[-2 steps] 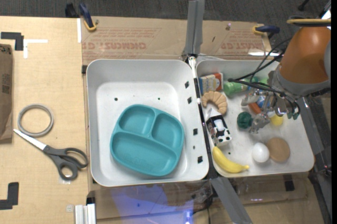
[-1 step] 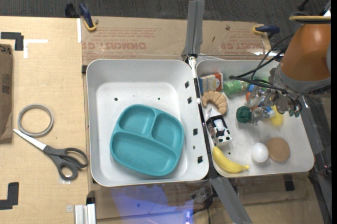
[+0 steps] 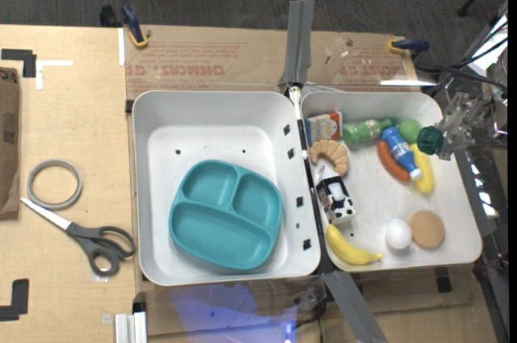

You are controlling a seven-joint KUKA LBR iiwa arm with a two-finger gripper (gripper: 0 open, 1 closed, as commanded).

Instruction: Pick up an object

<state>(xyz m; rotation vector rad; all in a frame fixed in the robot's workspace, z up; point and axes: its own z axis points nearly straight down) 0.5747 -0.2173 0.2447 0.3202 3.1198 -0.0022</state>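
Note:
The right bin [image 3: 464, 208] holds several toy foods. A croissant [image 3: 332, 153] lies near its left wall, with a red and white carton [image 3: 325, 126] behind it. A green bottle [image 3: 367, 130], a blue bottle [image 3: 400, 151] and an orange sausage [image 3: 393, 162] lie in the middle. A yellow piece [image 3: 423, 170] and a green ball [image 3: 409, 128] sit further right. Towards the front are a banana [image 3: 350, 248], a white egg [image 3: 397, 235], a brown bun [image 3: 426, 228] and a small cow figure [image 3: 337, 200]. My gripper [image 3: 454, 126] hangs over the bin's right rim, next to a dark green round object [image 3: 430, 140].
The left bin [image 3: 153, 140] holds a teal divided plate [image 3: 225, 213]. Scissors [image 3: 85, 235] and a tape roll [image 3: 54, 182] lie on the bench to the left. Clamps [image 3: 134, 27] and cardboard sit behind the bins. Cables run at the far right.

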